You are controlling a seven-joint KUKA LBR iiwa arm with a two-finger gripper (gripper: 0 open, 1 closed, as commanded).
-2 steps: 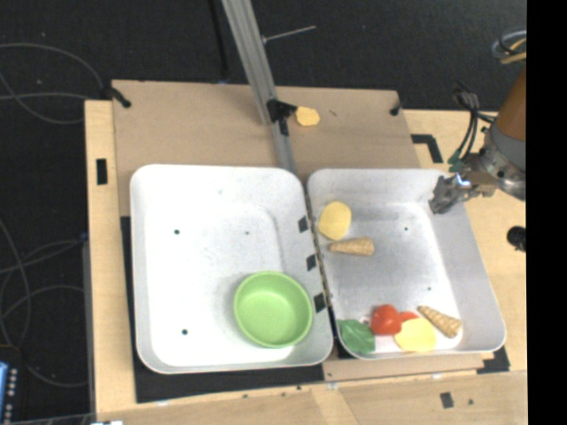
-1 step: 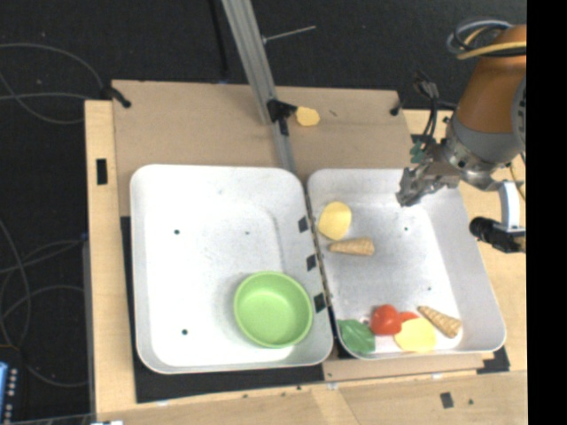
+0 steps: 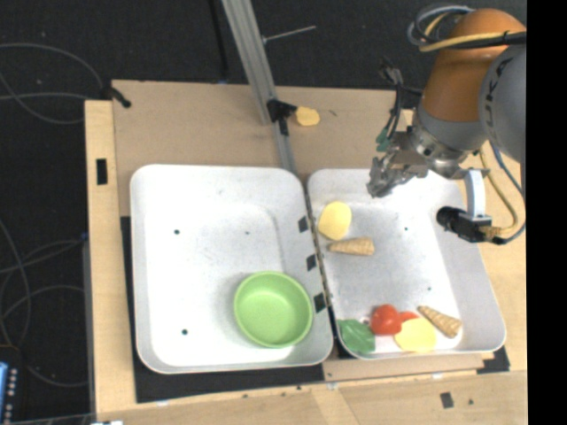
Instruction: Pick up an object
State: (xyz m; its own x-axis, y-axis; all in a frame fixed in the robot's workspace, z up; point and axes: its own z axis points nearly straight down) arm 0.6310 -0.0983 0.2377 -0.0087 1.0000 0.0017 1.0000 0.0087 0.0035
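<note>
Over the far end of the right shallow white plastic bin (image 3: 461,273) hangs the grey arm with its orange band (image 3: 465,38), reaching in from the right. Its dark pincer (image 3: 383,184) points down above the bin's rear rim, nothing seen between its tips; whether released or clenched cannot be told from this slant.

Right bin contents: a pale yellow rounded toy (image 3: 335,220) near the left wall, below and left of the pincer and apart from it. Just beside it, toward the camera, a tan ridged cone (image 3: 353,247) lying on its side. Along the near rim, a cluster: a flat green leaf-shaped piece (image 3: 356,335), a red tomato-like toy (image 3: 385,320), a yellow lemon-like toy (image 3: 416,336) and a second tan cone (image 3: 441,320), all close together or touching.

Left shallow white plastic bin (image 3: 177,211): a light green plastic bowl (image 3: 273,309), upright, in the near right corner.

Brown table (image 3: 177,122): a small yellow blob (image 3: 307,117) sits behind the bins, beside the foot of a slanted grey metal post (image 3: 252,51).
</note>
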